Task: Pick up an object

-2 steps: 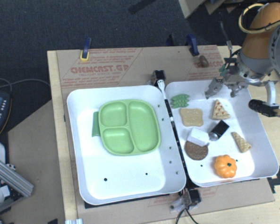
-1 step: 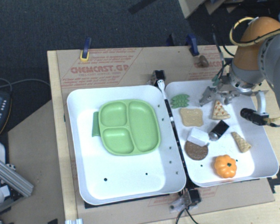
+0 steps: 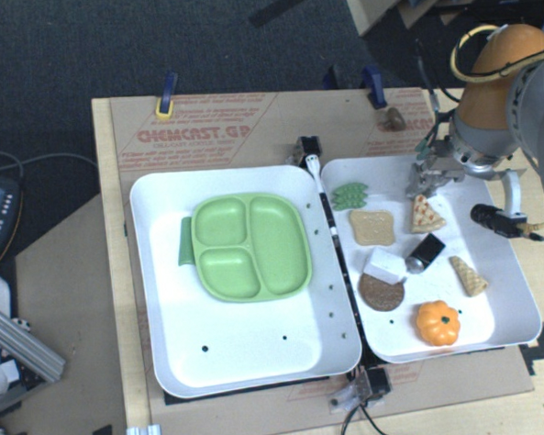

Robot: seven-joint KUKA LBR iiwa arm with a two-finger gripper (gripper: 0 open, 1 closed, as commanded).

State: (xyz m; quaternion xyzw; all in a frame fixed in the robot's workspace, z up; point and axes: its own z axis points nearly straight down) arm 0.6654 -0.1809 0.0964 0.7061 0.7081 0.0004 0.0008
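Reaching in from the right, the gripper [image 3: 425, 182] hung just above the pizza slice [image 3: 425, 214] near the right bin's [image 3: 515, 284] far edge; whether it was apart or together couldn't be told.
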